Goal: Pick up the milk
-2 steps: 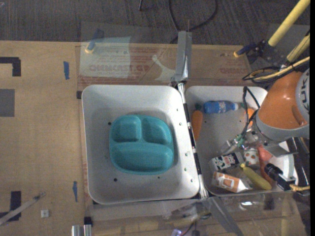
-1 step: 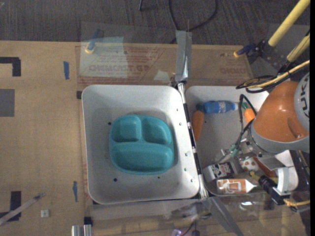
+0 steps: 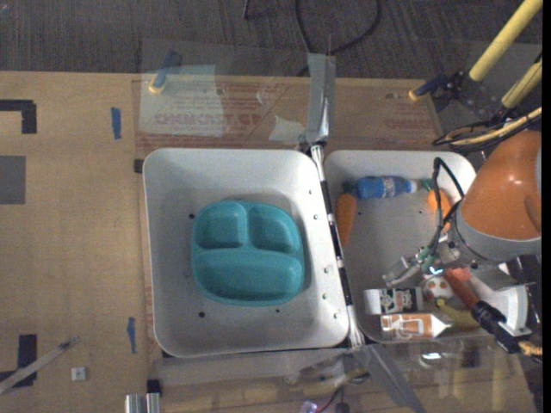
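The milk (image 3: 392, 300) is a small white carton with dark print, lying on its side near the front of the right bin (image 3: 372, 239). My gripper (image 3: 417, 269) hovers just above and behind the carton, coming down from the orange-banded wrist (image 3: 508, 198) at the right. Its fingers stand apart, open, with nothing between them. The carton rests on the bin floor, apart from the gripper.
Beside the milk lie an orange-and-white bottle (image 3: 416, 324), a red-and-white ball (image 3: 436, 287) and a red item (image 3: 461, 284). A blue bottle (image 3: 385, 187) and a carrot (image 3: 345, 218) lie at the bin's back left. The left bin (image 3: 168, 231) holds a teal divided plate (image 3: 248, 252).
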`<action>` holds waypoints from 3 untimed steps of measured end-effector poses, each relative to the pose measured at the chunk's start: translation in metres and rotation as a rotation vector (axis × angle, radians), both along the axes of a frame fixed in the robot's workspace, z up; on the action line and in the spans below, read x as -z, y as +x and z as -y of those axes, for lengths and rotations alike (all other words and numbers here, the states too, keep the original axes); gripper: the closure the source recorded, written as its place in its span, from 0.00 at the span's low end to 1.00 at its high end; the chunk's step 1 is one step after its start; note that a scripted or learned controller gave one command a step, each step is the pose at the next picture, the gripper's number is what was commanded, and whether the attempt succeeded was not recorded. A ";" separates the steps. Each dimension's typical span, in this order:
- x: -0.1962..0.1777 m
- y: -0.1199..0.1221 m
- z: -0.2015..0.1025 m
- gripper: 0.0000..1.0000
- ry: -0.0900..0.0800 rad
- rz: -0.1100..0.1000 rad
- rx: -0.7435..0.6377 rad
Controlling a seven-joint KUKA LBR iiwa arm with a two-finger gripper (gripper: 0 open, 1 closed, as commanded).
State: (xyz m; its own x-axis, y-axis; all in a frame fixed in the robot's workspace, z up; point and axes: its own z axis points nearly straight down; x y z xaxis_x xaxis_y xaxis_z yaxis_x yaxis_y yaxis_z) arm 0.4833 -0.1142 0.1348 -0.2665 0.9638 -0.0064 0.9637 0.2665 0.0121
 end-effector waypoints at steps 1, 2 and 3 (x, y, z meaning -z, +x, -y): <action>0.045 0.002 0.014 0.00 -0.005 0.005 -0.225; -0.112 0.072 0.046 0.00 -0.001 -0.010 -0.244; -0.184 0.039 0.023 0.00 0.001 -0.008 0.048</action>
State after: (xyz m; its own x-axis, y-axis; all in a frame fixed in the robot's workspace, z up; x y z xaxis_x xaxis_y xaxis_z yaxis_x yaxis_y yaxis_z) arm 0.5223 -0.1369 0.3186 -0.2202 0.9754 -0.0038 0.9754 0.2203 0.0040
